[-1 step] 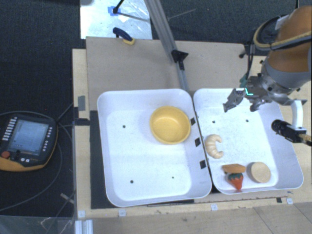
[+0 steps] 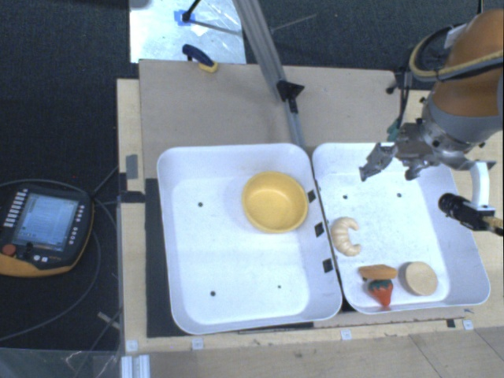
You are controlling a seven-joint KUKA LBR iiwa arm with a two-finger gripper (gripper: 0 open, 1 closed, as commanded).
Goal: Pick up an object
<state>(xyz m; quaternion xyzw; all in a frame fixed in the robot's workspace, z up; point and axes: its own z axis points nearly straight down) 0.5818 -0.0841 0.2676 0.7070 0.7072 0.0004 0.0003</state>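
White plastic, shallow, rounded at the corners: the right-hand bin [image 2: 461, 282], holding all the small items on offer. Entry one, a pale cream croissant-shaped toy [image 2: 346, 235], lies close to this bin's left wall about midway along it, its long axis running near to far with the curl opening leftward. Entry two, a flat orange-brown bread-like piece [image 2: 378, 272], sits toward the near edge, with a small red strawberry-like toy [image 2: 382, 291] touching it on the near side. Entry three, a tan round wooden disc [image 2: 419, 278], lies just right of those two. The two-finger gripper [image 2: 390, 162] hangs over the far part of the same bin, its dark fingers spread apart with nothing between them, carried by the grey arm with the orange band [image 2: 472, 50] entering from the right. Governing relation: every candidate lies nearer the viewer than the gripper, the croissant-shaped toy down and slightly left of it and closest, the near cluster farther off and slightly right. A descent on the croissant would likely want the fingers set across its narrow width, left to right. Adjoining item, the white left-hand bin [image 2: 197, 290], bears a yellow round plastic bowl [image 2: 275, 201] toward its far right corner, well apart from the gripper.
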